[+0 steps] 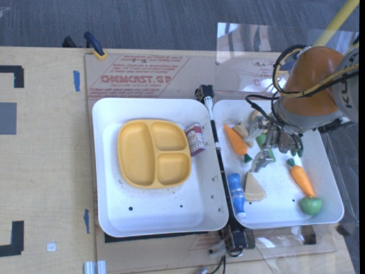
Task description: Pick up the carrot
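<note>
Two orange carrots lie in the right bin [333, 207]. One carrot [235, 140] rests near the bin's left wall, slanting toward the bin's middle. The other carrot [301, 179] lies toward the right side, its green top pointing up-left. My gripper [263, 157] hangs over the middle of this bin, between the two carrots and touching neither. The grey wrist with its orange band [311, 81] covers the bin's back right part. Nothing can be seen held in the gripper.
The right bin also holds a blue bottle [236, 193], a tan wedge [254, 188], a green apple [311, 205] and small items under the wrist. In the left bin [108, 210] sit a yellow divided plate [154, 153] and a small can [195, 138].
</note>
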Robot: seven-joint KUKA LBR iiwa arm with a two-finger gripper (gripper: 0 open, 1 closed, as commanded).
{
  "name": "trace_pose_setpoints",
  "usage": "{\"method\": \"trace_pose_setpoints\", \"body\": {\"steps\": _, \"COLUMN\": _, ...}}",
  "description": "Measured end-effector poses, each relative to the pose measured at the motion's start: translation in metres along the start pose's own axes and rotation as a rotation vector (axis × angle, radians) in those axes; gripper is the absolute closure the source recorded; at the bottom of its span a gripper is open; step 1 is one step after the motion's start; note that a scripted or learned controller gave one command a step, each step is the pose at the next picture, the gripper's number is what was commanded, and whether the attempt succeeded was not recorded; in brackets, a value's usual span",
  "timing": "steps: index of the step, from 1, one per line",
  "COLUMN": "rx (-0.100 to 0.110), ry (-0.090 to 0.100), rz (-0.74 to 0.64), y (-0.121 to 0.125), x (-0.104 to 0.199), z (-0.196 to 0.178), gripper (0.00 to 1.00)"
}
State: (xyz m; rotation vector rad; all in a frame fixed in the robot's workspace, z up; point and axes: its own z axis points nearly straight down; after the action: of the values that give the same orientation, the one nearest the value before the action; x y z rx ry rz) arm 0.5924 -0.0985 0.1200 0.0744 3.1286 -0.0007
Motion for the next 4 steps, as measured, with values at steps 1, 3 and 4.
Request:
{"method": "trace_pose_setpoints", "body": {"steps": 1, "rx": 0.0, "ry": -0.001, "rz": 0.382, "y": 0.004, "x": 0.0, "z": 0.03, "gripper": 0.0}}
{"method": "trace_pose_setpoints", "body": {"steps": 3, "rx": 0.001, "ry": 0.0, "rz": 0.971, "y": 0.004, "x": 0.006, "z": 0.03, "gripper": 0.0}}
{"method": "trace_pose_setpoints", "body": {"steps": 4, "rx": -0.001, "ry": -0.001, "rz": 1.267, "y": -0.005, "x": 0.001, "z": 0.03, "gripper": 0.0}}
